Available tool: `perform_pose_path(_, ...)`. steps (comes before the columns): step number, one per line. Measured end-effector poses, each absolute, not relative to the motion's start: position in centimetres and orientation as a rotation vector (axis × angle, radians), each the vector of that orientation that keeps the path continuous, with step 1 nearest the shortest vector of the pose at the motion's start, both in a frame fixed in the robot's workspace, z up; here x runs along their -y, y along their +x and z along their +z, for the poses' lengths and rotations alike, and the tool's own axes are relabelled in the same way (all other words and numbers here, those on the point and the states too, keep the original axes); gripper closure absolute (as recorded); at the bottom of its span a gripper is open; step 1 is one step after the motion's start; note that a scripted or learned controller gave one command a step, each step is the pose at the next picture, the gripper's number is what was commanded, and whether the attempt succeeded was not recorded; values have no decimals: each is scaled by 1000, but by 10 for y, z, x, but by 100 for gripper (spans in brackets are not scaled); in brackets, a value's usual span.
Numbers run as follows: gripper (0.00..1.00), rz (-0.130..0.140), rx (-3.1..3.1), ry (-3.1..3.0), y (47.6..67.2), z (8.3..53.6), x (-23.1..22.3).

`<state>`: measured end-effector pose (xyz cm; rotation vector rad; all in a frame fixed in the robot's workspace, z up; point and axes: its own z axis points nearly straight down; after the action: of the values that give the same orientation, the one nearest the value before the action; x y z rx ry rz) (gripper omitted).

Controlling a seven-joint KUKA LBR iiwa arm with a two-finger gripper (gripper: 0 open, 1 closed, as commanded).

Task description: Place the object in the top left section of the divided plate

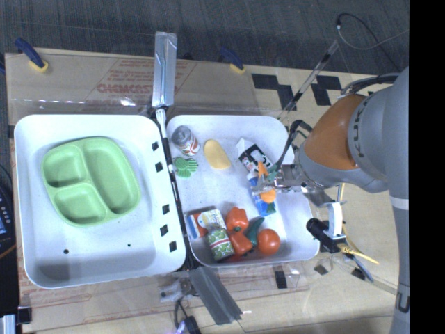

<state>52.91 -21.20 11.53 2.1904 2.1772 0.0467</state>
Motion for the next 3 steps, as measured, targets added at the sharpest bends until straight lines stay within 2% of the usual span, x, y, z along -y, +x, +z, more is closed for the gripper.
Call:
perform_pose_path(1, 100, 57, -1836, 2492, 496, 114, 207)
perform_pose_path(3, 100, 58, -1334, 2806, 492, 110, 200)
